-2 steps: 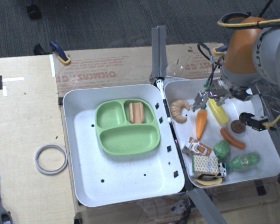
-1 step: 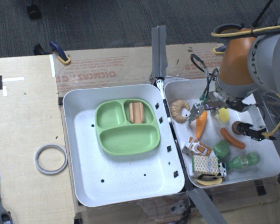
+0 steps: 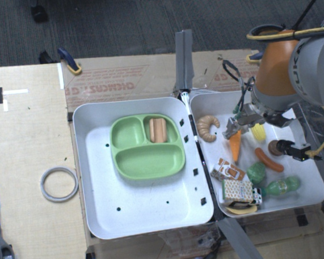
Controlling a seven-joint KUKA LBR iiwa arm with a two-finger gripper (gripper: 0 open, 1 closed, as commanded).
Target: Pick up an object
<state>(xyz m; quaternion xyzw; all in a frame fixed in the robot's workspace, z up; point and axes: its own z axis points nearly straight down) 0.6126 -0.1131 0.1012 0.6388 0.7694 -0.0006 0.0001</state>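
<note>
Camera view: end effector [image 3: 234, 129] just above carrot [image 3: 235, 146]; finger state unclear.

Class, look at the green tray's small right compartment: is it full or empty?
Not empty. The green tray in the left bin holds a tan, sausage-like piece in that compartment; its two other compartments are bare.

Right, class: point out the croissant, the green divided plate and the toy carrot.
croissant [image 3: 208, 127], camera view, middle of its curved body.
green divided plate [image 3: 149, 161], camera view, bare floor of its large compartment.
toy carrot [image 3: 235, 147], camera view, middle of its orange body.
</note>
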